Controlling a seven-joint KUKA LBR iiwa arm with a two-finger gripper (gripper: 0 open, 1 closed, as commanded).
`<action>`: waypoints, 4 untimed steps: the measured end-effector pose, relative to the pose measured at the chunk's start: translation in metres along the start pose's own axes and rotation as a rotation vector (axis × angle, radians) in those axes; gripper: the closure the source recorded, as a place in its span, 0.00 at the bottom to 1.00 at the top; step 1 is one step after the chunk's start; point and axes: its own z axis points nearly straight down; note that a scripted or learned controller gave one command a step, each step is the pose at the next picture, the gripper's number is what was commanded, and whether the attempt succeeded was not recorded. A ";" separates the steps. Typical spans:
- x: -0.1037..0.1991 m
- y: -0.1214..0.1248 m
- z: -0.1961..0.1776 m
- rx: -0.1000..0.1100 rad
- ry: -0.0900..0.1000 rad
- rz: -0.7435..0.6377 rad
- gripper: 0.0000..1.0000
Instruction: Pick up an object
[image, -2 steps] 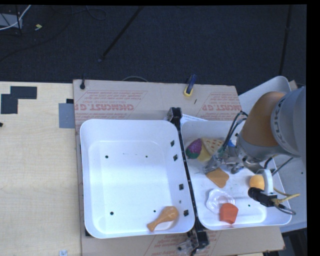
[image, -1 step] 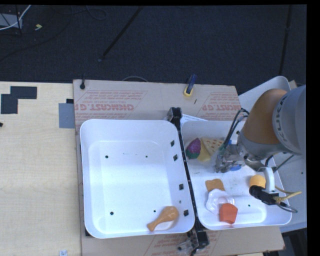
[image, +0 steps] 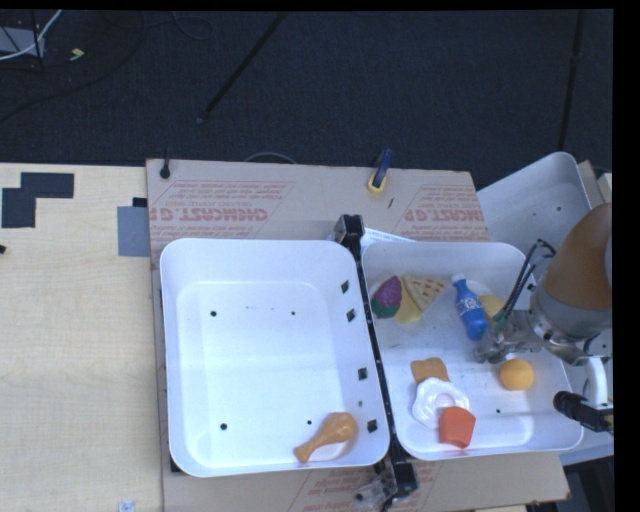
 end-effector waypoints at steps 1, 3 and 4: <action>0.002 0.040 -0.130 -0.017 -0.003 -0.008 1.00; 0.019 0.010 -0.294 -0.019 -0.005 -0.007 1.00; 0.073 0.044 -0.456 -0.020 -0.001 -0.012 1.00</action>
